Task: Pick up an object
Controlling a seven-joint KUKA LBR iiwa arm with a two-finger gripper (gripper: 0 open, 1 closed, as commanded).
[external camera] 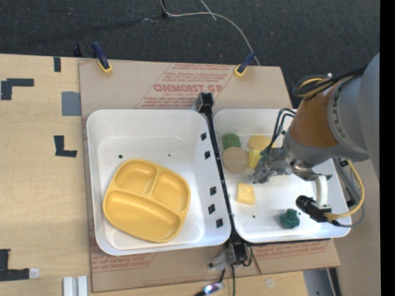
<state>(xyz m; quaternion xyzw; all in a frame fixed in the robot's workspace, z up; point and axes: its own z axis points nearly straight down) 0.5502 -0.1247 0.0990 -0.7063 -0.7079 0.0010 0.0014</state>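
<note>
Object candidates are sitting in the right bin [345,193], clustered around the claw [262,172]: a pale yellow block [246,194] just below and slightly left of it, a tan round piece [234,160] just to its left, a green round piece [231,140] beyond that and further up, a yellow piece [254,158] touching or nearly touching its upper side, and a second pale yellow piece [259,142] above that. A dark green lump [289,218] is lying well apart, down and to the right of the claw. The left bin [99,165], well off to the claw's left, is carrying a yellow divided tray [147,199].

Claw state: cannot tell. The tip is reading as a dark, blurred mass low in the bin; whether it is released or clenched on anything is not resolving, and nothing is visibly lodged in it.

Judgement on the step: the claw appears to be working at bin level among the crowded pieces. To do this well, it should be committing to one piece only, probably the yellow piece at its upper side or the block below it, centring over it so the neighbours are not being nudged or wedged in alongside. A straight vertical lift afterwards would be keeping the piece from dragging against the divider wall.

Arm pose: the arm is reaching in from the right, orange band [311,125] above the wrist, wrist angling down and leftward toward the bin's inner half. A cabled black fitting [311,208] is hanging below and right of the claw.
</note>
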